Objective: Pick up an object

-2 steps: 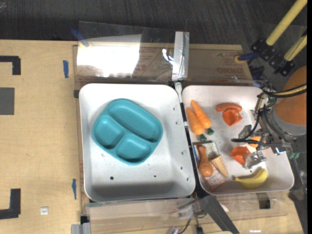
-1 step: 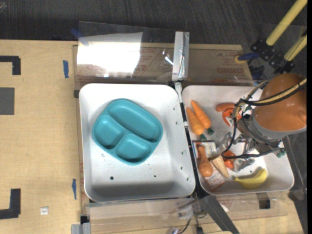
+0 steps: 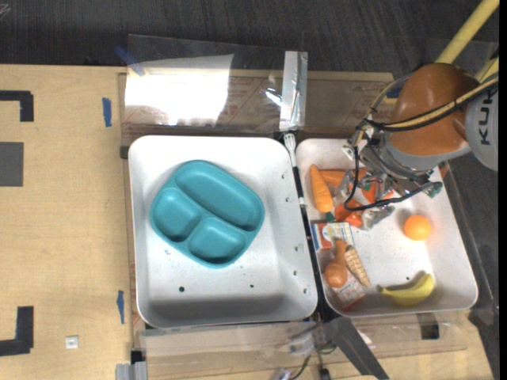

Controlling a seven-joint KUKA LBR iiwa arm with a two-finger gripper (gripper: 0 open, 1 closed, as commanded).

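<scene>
Nearest the camera, along the front edge of the right bin (image 3: 463,279), a yellow banana (image 3: 410,287) lies on the white floor, curved side toward the rim. Just left of it sits a small cluster against the bin's left wall: a brown, onion-like ball (image 3: 336,273), a pale ear of corn (image 3: 357,266) leaning across it, and some crumpled packets (image 3: 339,233) with red print. A little farther back and to the right, an orange (image 3: 417,227) rests by itself, apart from the banana. Farther still, near the left wall, a carrot (image 3: 320,188) lies lengthwise. Beside the carrot, the gripper (image 3: 369,206) hangs low over red and white scraps; wires and brackets crowd the view, so whether its jaws are spread or closed cannot be told, and nothing can be seen between them. Above it rises the orange band (image 3: 428,109) of the arm, with cables looping around.

Left of all this, the left bin (image 3: 158,291) holds a teal divided plate (image 3: 207,211) with three compartments, lying flat near the middle. Beyond both bins, a clear plastic sheet (image 3: 198,93) glares under the light.
</scene>
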